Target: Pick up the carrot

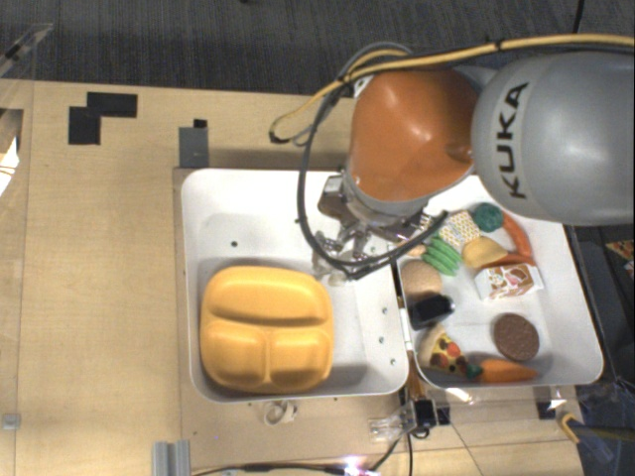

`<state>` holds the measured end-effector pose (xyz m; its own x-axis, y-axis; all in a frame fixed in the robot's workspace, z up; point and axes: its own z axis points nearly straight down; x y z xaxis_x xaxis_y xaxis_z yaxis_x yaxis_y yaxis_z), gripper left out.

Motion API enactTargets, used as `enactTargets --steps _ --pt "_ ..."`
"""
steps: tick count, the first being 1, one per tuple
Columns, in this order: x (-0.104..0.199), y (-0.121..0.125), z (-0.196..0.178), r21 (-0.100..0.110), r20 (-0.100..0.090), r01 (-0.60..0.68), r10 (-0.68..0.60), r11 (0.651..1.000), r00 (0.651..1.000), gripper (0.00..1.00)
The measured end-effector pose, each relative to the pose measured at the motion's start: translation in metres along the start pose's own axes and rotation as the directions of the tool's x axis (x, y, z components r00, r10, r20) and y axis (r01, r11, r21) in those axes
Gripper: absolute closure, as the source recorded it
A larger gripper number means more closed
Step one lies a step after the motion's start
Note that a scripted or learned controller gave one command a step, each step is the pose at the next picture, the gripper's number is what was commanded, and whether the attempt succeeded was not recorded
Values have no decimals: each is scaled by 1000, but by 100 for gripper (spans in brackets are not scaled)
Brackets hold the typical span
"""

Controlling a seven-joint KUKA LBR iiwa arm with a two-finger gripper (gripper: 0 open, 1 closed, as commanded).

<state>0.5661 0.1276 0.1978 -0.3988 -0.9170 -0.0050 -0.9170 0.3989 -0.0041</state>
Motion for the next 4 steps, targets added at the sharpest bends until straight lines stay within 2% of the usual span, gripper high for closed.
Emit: enactTargets --steps 1,2,3,4 --pt "-15 27 45 0 3 369 -369 929 929 0" --pt "-45 61 82 45 -1 552 -552 833 834 0" --pt "-57 76 79 55 -25 657 -657 752 754 0" --pt "-68 85 86 58 -33 751 -751 658 660 0"
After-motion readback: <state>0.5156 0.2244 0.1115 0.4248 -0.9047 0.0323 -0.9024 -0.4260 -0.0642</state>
